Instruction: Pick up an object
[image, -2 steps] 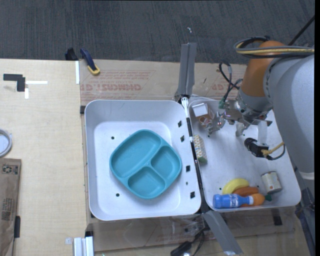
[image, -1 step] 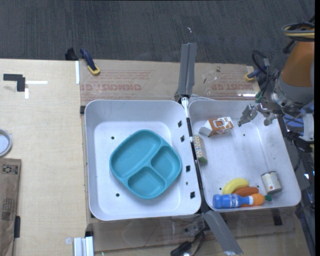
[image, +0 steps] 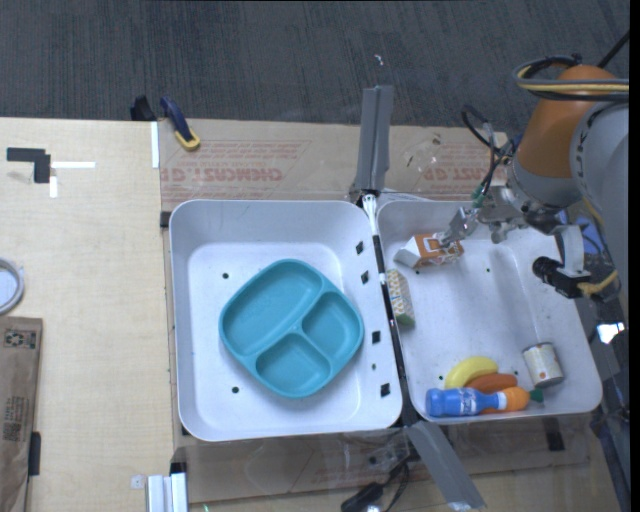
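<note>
Risk centres on the upper right of the frame, where the gripper (image: 462, 224) sits just beside a small orange-and-white carton (image: 437, 249) in the right bin (image: 560, 405); how far it is open I cannot tell. Tilted near the wall, the carton could slide or tip instead of seating.

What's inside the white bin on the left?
The left bin holds a blue divided plate with three compartments, lying flat near the middle. Small dark holes dot the bin floor around it. Whatever lies under the plate is covered, so I cannot tell.
</note>
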